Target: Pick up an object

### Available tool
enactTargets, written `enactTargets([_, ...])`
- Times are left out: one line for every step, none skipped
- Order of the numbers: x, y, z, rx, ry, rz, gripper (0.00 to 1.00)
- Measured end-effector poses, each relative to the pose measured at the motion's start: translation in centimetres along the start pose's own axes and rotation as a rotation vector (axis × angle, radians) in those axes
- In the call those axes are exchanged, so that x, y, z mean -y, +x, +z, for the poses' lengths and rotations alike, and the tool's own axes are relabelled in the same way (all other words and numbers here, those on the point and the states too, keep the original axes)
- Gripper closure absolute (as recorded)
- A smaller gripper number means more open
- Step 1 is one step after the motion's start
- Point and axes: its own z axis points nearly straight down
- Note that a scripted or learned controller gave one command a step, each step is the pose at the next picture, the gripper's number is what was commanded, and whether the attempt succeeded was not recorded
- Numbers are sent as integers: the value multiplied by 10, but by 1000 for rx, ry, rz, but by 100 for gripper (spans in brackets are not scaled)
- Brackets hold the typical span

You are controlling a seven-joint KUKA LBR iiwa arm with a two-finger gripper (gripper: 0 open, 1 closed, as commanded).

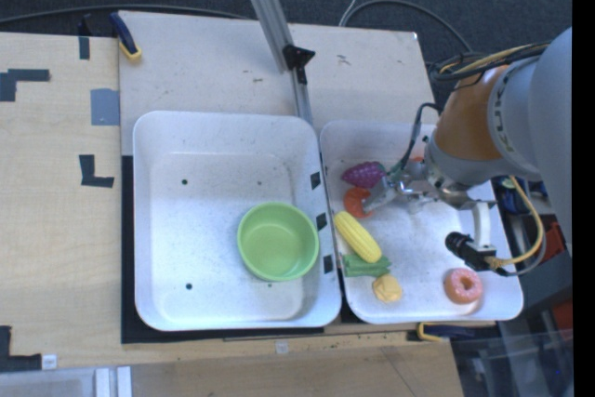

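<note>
Pale wooden bench point(56, 228) under two shallow white bins set side by side: the left bin point(158, 228) has a green bowl point(277, 242) near its lower right corner, and the right bin point(502, 297) has a purple toy point(363, 173), a red piece point(355, 200), a yellow corn cob point(358, 237) on green leaves point(364, 268), a small yellow lump point(387, 289) and a pink doughnut point(463, 285). From the right the grey arm, orange-banded, reaches low into the right bin, its gripper point(379, 196) just beside the purple toy and the red piece, between them. I cannot tell how far apart its fingers stand, nor whether anything sits between them.

Green bowl point(277, 242); yellow corn point(358, 237); purple fruit point(363, 173); pink doughnut point(463, 285); white bins point(149, 200).
</note>
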Motion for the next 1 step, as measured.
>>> enactTargets([0,1,-11,0,-2,-2,100])
